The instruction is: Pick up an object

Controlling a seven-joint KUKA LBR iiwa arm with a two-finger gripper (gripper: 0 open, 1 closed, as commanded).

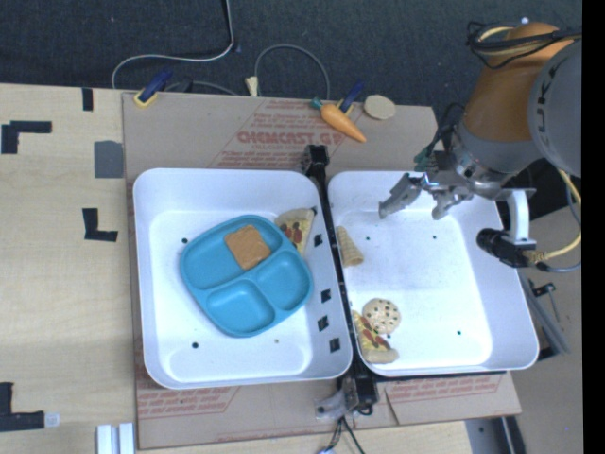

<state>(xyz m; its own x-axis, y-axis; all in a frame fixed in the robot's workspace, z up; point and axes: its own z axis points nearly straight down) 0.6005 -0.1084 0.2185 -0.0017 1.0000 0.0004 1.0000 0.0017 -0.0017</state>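
Fingers: the two fingers of the gripper were spread apart, nothing was seen between them.
Gripper spot: it was hung over the top part of the right bin, tips pointed down-left.
Closest object: a cone-shaped wafer piece was parked by the right bin's left wall, a bit below the gripper and apart from it.
More stuff in that bin: a chocolate-chip cookie and a hot dog toy were sat touching in the lower-left corner.
Left bin: a blue divided tray with a piece of toast on it, and a pizza slice tucked just beside its upper right.
Outside the bins: a carrot and a pale round disc were left on the cardboard behind.
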